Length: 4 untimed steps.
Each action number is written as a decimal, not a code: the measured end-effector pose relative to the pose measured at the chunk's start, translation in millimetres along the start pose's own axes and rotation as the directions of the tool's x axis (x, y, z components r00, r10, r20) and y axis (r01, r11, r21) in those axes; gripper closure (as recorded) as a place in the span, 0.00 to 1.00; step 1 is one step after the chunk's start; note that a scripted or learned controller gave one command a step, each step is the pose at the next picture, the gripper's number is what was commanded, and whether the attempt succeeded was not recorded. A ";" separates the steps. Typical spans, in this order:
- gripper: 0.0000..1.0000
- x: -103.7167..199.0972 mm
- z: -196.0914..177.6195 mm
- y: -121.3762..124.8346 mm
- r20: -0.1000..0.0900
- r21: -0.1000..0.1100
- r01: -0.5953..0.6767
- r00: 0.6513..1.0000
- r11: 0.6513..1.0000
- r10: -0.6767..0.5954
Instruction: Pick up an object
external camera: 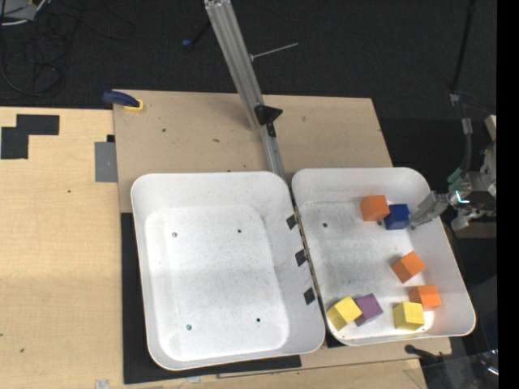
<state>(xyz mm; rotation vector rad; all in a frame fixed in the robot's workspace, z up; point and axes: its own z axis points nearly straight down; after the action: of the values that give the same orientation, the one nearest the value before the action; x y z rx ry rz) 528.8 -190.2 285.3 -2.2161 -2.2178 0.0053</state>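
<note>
From the overhead camera we found the gripper (425,209) at the right edge of the frame, just over the right bin's (340,181) rim — whether its fingers were apart or together we could not tell. The nearest candidate was the blue block (397,216), lying just to the gripper's left and touching the orange block (374,208) further left. We judged a short leftward, downward reach would meet it — the neighbour might crowd the grasp.
</note>
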 end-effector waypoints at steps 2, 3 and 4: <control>0.00 -2.4 62.7 0.2 -0.001 0.003 -0.001 1.000 1.000 0.001; 0.00 3.2 111.8 7.4 -0.001 0.001 -0.002 1.000 1.000 0.002; 0.00 8.5 161.7 1.8 0.007 -0.012 -0.004 1.000 1.000 0.004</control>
<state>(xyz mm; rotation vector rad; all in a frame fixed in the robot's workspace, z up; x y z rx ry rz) 529.5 -181.4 123.6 -2.2297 -2.2230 0.0004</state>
